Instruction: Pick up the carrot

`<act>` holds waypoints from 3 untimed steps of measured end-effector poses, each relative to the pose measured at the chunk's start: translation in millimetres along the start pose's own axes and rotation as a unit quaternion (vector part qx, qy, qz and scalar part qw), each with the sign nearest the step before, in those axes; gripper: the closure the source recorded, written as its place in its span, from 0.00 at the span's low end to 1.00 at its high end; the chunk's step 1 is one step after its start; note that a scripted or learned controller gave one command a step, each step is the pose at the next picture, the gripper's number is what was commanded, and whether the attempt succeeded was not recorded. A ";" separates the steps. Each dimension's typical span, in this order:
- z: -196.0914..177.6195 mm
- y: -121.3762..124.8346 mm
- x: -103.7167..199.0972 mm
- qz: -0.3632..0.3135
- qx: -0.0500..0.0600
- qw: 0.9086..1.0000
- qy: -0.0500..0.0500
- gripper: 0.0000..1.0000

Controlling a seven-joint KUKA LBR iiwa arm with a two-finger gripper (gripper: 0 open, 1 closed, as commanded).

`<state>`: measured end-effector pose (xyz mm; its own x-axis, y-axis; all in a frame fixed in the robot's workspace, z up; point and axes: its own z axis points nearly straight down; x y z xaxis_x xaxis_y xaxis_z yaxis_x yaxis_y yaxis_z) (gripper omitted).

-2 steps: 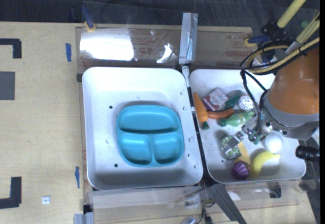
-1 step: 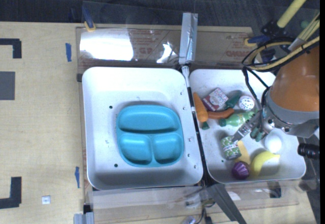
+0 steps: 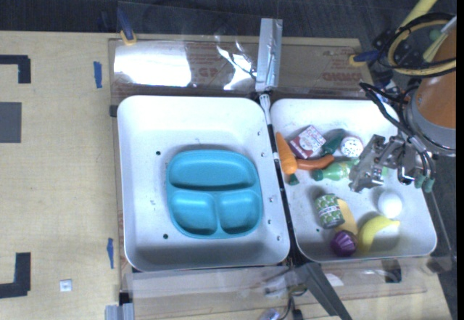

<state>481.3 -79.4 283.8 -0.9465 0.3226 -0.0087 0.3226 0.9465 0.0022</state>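
Orange, the carrot (image 3: 286,156) lies against the right bin's (image 3: 424,239) left wall, beside a red packet (image 3: 309,140) and green bottle (image 3: 335,172). We see the gripper (image 3: 377,166) hovering nearby; whether its fingers are apart, we cannot tell.

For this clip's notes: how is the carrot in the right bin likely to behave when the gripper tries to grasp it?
The carrot looks like a smooth, rigid toy, so it may slip between fingers. Its tapered, rounded body seems apt to roll or pivot if nudged. It lies against the right bin wall's left side, likely leaving little finger room there.
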 end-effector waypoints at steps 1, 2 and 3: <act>3.2 36.2 -24.9 -0.022 0.000 1.000 0.001 1.00; -8.4 37.0 -26.8 -0.021 -0.001 1.000 -0.003 1.00; 2.8 94.8 -102.3 -0.071 0.000 0.997 0.002 1.00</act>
<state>608.7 -22.6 282.1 -0.9828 0.1845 -0.0059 0.1845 0.9828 0.0020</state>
